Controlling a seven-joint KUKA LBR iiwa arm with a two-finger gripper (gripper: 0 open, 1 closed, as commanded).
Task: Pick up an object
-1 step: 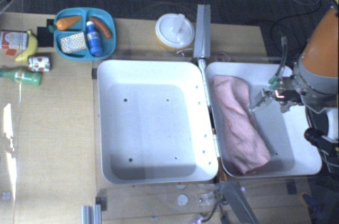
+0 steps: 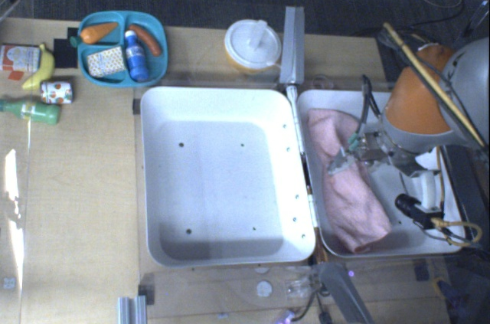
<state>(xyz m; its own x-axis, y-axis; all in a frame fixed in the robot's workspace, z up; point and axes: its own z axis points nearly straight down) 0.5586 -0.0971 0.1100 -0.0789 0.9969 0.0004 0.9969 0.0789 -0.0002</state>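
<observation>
Pink cloth (image 2: 348,181) lay crumpled along the left side of the right bin (image 2: 383,246), nearest the camera's lower edge. The gripper (image 2: 346,155) was seen just over the cloth's middle; whether the fingers were apart or together could not be told. The reach was judged under way, a firm close on a fold being called for next. Beyond, the left bin (image 2: 222,169) and, farther on the bench (image 2: 76,200), a blue tray (image 2: 157,47) and a lidded cup (image 2: 253,44) stood well clear.

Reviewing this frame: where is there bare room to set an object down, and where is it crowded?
Free: the left bin, its floor bare wall to wall. Crowded: the right bin, where the pink cloth covers the left part and the gripper sits over it.
</observation>
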